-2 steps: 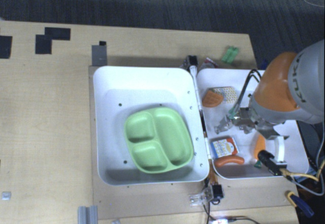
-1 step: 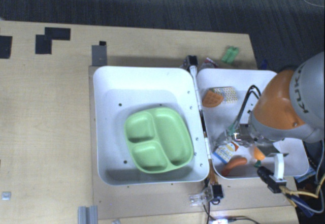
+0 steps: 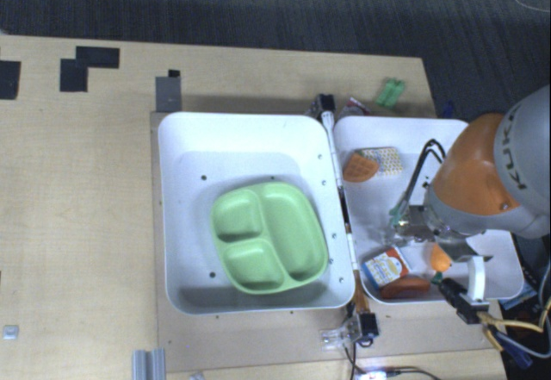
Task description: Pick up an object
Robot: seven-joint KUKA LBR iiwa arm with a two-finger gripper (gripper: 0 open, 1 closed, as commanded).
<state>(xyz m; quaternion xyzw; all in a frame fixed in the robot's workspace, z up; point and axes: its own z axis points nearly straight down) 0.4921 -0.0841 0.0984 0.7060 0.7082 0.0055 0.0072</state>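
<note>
**Mia:** Where was the arm (image 3: 482,176) when you looked?

**Ben:** It reached in from the right side of the picture. Its end hung low over the right bin (image 3: 405,130), in the lower right. The fingers (image 3: 411,230) were down near the stuff in the bin, but the arm's big orange part covered them. I could not tell if they were open or closed, or if they had anything.

**Mia:** What was there to pick up?

**Ben:** Down at the bottom of that bin there was a small packet with blue and white on it (image 3: 385,267). A dark red thing (image 3: 405,288) lay just under it, touching it. A little orange thing (image 3: 440,258) sat just to the right. Higher up in the same bin was an orange snack (image 3: 361,166) next to a spotty packet (image 3: 385,160). The left bin (image 3: 185,197) had a green plate (image 3: 269,236) with three parts in it.

**Mia:** So how should it have done the job well?

**Ben:** I think it should have picked one thing and gone straight down on its middle. The things at the bottom were squished together, so the fingers could bump a neighbor. It should have closed slowly and lifted gently, then checked that the thing came up too.
</note>
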